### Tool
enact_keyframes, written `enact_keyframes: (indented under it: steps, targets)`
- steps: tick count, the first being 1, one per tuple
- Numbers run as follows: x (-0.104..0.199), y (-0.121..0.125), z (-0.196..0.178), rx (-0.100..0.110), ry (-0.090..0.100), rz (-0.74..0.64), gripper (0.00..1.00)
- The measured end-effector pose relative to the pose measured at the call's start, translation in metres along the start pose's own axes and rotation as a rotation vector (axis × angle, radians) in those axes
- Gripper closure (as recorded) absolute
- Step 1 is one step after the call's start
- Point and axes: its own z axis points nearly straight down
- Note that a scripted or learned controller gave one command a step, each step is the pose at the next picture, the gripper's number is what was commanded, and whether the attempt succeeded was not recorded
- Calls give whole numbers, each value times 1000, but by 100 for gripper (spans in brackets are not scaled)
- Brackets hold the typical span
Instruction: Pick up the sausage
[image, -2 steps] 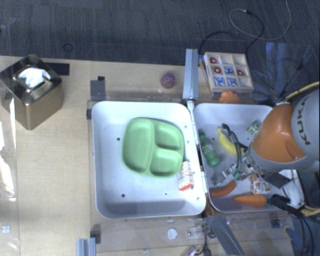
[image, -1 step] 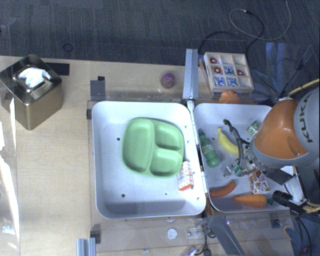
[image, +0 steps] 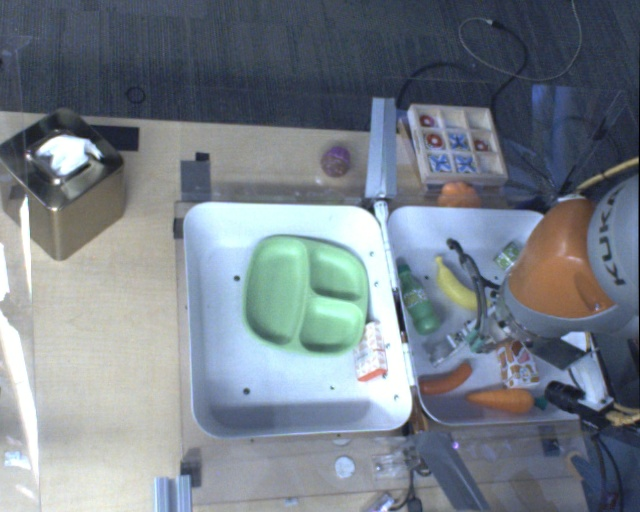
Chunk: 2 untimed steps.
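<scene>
At the near edge of the right bin (image: 600, 395) lie a carrot (image: 500, 401) and, just to its left, the sausage (image: 446, 379), a reddish-orange link lying flat on the bin floor close to the wall shared with the left bin (image: 215, 330). The sausage rests free, with nothing around it. The arm (image: 570, 268) comes in from the right and hangs over the right bin, its orange band bulging above the wrist and hiding much of the bin's right half. Below the band the gripper (image: 478, 328) points down and leftward into the clutter near the bin's middle, just above the sausage and apart from it; whether its fingers are spread or pressed together I cannot tell, as the dark parts blur into the items beneath. A small printed packet (image: 516, 364) lies beside the wrist. Farther back lie a green bottle (image: 416, 298) along the dividing wall and a banana (image: 455, 285) to its right. In the left bin a green divided tray (image: 305, 292) sits in the middle, with a red and white carton (image: 372, 353) by its near right corner. Beyond the bins stand a tic-tac-toe board (image: 456, 143), a small purple ball (image: 337, 160), and, far left, a brass-coloured box (image: 66, 185).
</scene>
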Motion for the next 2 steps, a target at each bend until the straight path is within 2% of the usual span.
enact_keyframes:
  steps: [1, 2]
  targets:
    - [4, -4, 13, 11, 9, 111, 0]
    - [0, -5, 13, 10, 7, -113, 0]
